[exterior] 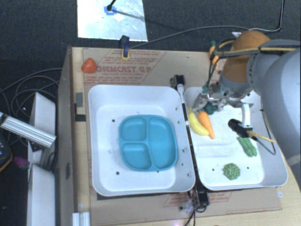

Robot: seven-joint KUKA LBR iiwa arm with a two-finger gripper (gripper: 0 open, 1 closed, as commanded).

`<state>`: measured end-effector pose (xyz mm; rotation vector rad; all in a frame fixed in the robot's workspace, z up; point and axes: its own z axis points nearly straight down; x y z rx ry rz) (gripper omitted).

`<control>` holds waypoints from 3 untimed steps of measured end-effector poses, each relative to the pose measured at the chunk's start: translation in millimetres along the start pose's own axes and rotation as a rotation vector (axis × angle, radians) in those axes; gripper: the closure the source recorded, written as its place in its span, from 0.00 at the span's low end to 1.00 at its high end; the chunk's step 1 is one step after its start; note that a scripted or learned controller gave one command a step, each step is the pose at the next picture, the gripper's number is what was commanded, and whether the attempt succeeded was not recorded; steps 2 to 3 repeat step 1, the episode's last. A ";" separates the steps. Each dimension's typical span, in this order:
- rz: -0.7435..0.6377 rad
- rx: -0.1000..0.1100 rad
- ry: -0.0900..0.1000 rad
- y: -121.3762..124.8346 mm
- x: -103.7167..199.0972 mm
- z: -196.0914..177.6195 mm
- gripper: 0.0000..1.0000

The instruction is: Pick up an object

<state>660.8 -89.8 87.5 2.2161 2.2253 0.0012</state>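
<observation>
Bench [141,67] is a brown board carrying two shallow white bins side by side. My arm [277,79] comes in from the right, grey, with the orange band [247,41] above the wrist. Left bin [101,107] holds a blue divided plate [146,142], lying flat near the bin's middle. Right bin [273,173] holds the pickable stuff. My gripper [209,105] sits low over the upper left part of the right bin, just above the top ends of the carrot and banana. Can't tell whether my jaws are apart or together; nothing visibly between them. Banana [196,125] lies along the bin's left wall, carrot [206,123] touching it on the right side, both tilted. Green pea pod [248,146] is further right, near a black piece of my tooling. Small round green broccoli-like piece [231,171] lies near the bin's front, apart from the rest.
</observation>
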 end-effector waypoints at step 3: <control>-0.002 -0.006 0.000 1.9 0.0 -12.5 1.00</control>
